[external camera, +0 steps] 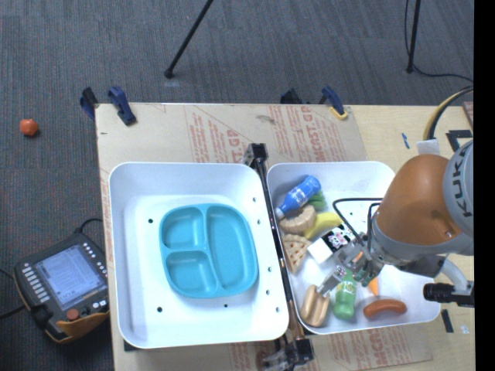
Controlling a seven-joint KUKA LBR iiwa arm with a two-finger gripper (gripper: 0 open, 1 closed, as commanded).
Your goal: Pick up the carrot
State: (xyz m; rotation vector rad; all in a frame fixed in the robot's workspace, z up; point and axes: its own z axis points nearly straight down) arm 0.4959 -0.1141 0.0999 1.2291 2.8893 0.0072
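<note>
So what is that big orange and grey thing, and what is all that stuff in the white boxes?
That is a robot arm. It reaches in from the right, and one camera fixed above the bench looks down on it at a slant. At its tip is a pincer for picking things up. It hangs low over the right bin, which is full of toy food: a blue bottle, a banana, a waffle, a green bottle, a bread roll and a sausage. A small orange bit beside the pincer is probably the carrot it is meant to grab. I cannot tell whether the pincer holds anything. The left bin has a blue plate with three sections. The box with a screen on the floor looks like the robot's controller.
</note>
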